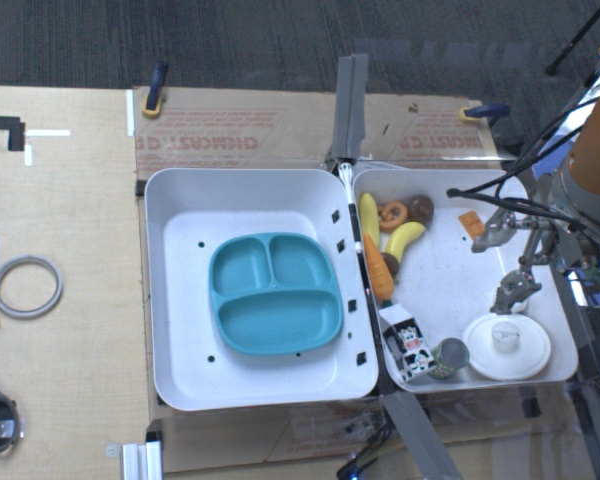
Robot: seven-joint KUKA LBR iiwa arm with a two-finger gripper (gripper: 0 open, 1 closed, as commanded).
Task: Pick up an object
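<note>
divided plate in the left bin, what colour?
Teal blue, plain, no pattern. The divided plate shows in the camera view.

Bright, even overhead light, soft shadows, mild blur throughout.

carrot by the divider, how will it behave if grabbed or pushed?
The carrot looks smooth and tapered, so it may slip from a pinch. Rounded, it probably rolls if nudged. It lies against the right bin's wall, likely hampering finger access.
</note>
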